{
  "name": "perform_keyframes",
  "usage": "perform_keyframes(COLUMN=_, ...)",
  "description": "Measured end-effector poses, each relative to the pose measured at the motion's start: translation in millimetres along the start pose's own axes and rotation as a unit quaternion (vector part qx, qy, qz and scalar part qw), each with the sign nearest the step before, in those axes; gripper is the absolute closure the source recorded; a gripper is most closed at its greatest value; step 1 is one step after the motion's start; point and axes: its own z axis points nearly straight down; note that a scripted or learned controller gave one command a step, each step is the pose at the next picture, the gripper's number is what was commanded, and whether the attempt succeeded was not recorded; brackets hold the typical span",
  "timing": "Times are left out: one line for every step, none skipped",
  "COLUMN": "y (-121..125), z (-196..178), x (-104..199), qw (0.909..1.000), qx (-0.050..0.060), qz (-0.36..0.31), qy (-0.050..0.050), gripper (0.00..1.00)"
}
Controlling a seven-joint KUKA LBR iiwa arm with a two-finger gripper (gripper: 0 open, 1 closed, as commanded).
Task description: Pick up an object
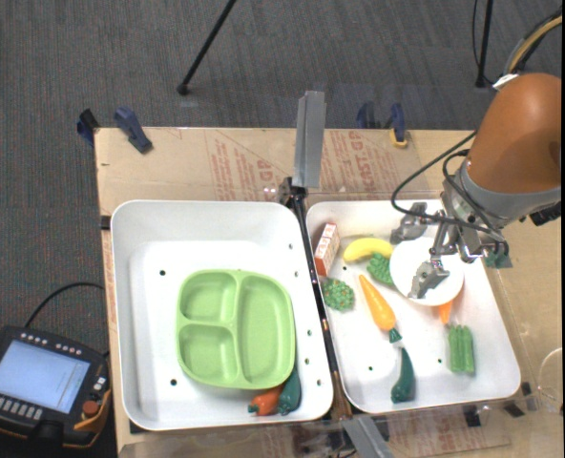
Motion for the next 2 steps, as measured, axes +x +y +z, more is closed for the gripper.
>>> perform_keyframes(y=22, z=125, x=1, qw=0.9992, qx=-0.001, qz=-0.040, qy=0.002, gripper=0.00)
perform_keyframes(y=23, z=113, x=-1, qw=0.9991, qx=-0.001, qz=-0.042, qy=-0.002, gripper=1.00)
